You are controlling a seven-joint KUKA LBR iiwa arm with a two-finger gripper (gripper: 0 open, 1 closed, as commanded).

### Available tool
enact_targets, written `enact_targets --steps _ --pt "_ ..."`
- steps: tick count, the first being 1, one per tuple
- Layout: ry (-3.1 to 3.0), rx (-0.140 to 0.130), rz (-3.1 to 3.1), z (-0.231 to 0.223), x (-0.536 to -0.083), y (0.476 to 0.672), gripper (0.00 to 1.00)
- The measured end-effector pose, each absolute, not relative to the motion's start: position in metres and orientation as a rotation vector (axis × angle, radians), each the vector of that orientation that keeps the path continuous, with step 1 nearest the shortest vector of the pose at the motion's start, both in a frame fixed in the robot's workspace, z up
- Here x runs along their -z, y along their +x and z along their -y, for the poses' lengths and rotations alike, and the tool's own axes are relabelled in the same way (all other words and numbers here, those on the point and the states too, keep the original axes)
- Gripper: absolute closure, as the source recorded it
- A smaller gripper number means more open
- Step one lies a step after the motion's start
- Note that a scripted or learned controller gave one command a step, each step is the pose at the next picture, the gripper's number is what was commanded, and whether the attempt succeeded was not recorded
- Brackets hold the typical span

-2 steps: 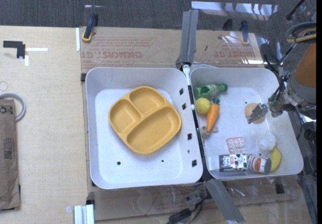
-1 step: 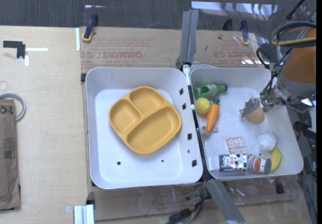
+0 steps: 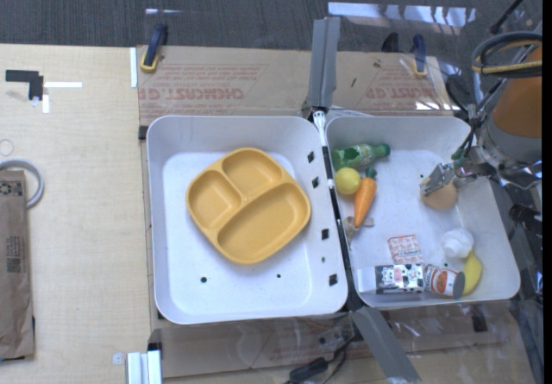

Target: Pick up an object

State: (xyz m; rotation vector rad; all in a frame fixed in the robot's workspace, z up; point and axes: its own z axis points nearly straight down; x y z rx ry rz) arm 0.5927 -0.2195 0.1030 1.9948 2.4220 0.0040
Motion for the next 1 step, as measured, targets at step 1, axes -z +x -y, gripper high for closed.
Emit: enact_targets --steps 1 --pt "2.089 0.001 -2.344 0.1662 -0.2073 0.6068 1.00"
